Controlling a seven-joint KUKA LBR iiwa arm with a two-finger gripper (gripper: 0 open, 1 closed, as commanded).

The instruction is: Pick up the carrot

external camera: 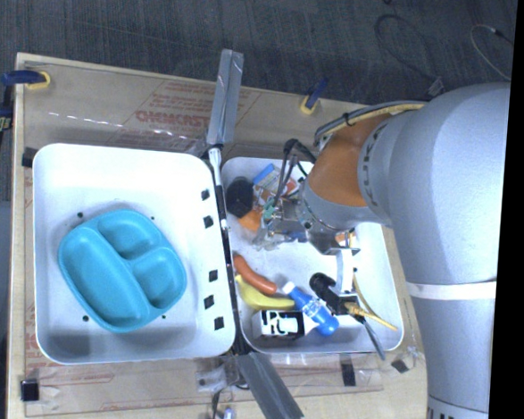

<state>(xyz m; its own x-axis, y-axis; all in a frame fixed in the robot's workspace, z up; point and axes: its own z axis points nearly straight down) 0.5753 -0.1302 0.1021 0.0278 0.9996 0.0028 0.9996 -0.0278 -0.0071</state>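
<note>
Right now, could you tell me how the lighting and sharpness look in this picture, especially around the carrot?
In the camera view, light is even and soft, with faint shadows under the blue tray. The white bins look bright, almost washed out. The carrot is fairly sharp; the gripper area is cluttered and slightly blurred.

Carrot (254, 273) hemmed in — banana (261, 294) touching below, bin wall (226, 255) left; open floor upper right.

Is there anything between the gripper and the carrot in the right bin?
In the camera view, bare white bin floor separates the gripper from the carrot, which lies just below it beside the banana.
</note>
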